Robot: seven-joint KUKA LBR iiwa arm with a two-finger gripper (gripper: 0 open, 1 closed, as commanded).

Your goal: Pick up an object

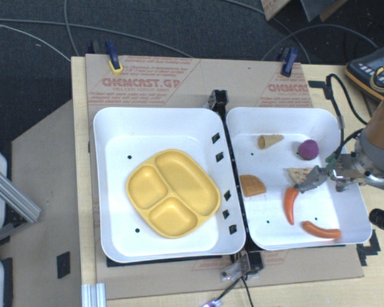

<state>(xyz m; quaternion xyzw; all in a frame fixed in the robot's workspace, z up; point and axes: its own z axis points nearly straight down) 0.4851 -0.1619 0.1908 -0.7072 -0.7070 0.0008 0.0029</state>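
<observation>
In the right bin (345,217) lie several small items: a tan cone-shaped piece (269,141), a purple ball (308,149), a brown bread-like piece (252,185), a small tan wedge (298,173), a curved red-orange pepper (289,205) and an orange sausage-shaped piece (320,230). My gripper (312,180) reaches in from the right and sits low over the middle of this bin. Its tip is right beside the tan wedge and just above the pepper's upper end. The grey arm (374,147) hides part of the bin's right wall.
The left bin (109,190) holds a yellow three-compartment plate (173,192). A black divider with clips (225,165) runs between the bins. Cables and a handheld device (374,72) lie at the upper right, beyond the bench.
</observation>
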